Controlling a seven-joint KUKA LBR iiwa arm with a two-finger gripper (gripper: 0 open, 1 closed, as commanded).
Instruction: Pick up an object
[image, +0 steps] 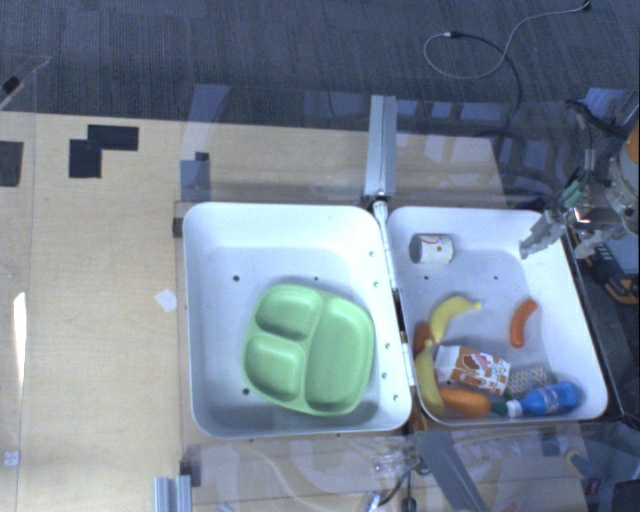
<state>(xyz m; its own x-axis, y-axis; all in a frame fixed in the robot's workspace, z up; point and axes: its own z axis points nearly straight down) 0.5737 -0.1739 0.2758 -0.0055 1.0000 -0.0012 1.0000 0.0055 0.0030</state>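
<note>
The right bin (480, 232) holds several objects. A small white can (432, 248) lies at its far left. A yellow banana (452, 312) sits near the middle, and a second banana (427, 376) runs along the left wall. An orange sausage (521, 323) lies to the right. At the front are a printed carton (473, 368), an orange carrot (465, 402) and a blue bottle (547, 400). My gripper (540, 238) hangs over the bin's far right corner, above and apart from all of these objects.
The left bin (215, 300) holds a green divided plate (310, 348). A metal rail (379, 150) runs back from the divider between the bins. Cables and the arm's body crowd the right side of the bench.
</note>
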